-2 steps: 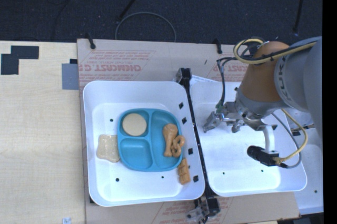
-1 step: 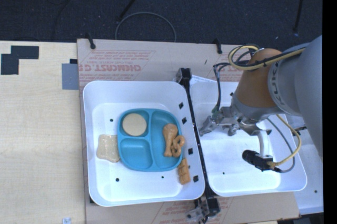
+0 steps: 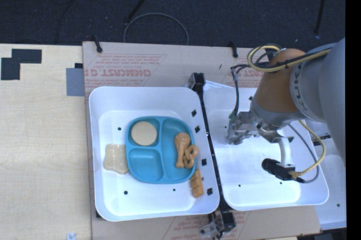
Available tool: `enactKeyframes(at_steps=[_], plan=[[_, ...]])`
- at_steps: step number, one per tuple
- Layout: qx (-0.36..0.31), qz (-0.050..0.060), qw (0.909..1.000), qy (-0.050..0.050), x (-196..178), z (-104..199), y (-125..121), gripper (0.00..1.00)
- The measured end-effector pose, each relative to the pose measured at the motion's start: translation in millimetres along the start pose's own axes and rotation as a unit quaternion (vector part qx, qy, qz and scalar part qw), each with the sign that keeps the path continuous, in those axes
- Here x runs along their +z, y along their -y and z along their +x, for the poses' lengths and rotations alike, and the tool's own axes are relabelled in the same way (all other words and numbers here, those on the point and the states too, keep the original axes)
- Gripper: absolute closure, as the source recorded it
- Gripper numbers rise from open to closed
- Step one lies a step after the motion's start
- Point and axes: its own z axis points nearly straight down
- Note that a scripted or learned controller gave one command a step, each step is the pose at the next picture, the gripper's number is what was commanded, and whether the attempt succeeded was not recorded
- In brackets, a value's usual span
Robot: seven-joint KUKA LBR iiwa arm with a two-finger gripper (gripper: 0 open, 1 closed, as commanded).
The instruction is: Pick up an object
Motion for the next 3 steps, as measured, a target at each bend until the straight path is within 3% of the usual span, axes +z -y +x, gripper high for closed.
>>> enactKeyframes(at_steps=[3], plan=[[-0.003,-0.003,1.0000,0.001,-142,-9,-12,1.00]])
